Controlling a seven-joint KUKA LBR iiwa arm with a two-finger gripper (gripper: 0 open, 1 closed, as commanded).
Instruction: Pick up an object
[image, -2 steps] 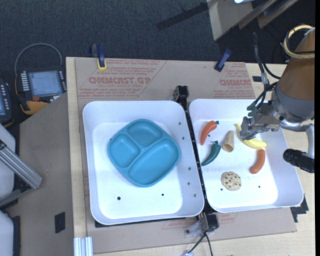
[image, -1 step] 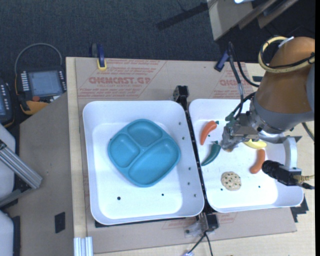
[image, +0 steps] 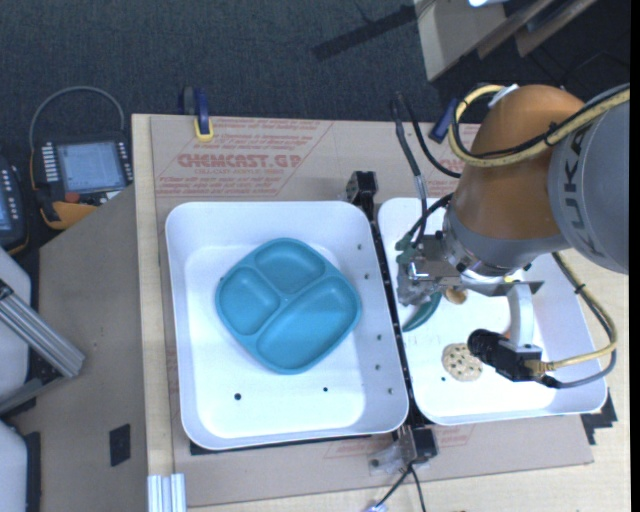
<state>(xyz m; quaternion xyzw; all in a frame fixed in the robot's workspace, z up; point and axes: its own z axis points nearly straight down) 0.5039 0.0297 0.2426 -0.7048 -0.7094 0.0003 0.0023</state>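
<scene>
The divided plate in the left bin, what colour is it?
Light blue all over; the divided plate shows clearly in the camera view, lying in the left bin.

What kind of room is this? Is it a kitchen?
Probably a robot lab, not a kitchen. A big robot arm reaches over two white bins on a bench, cables trail around, and a handheld control screen lies beside it. The blue plate and cookie look like practice objects.

left white bin (image: 190, 300): blue three-compartment plastic plate (image: 288, 303) inside, centred | right white bin (image: 570, 395): round speckled cookie (image: 461, 362) inside (near front), under arm
</scene>
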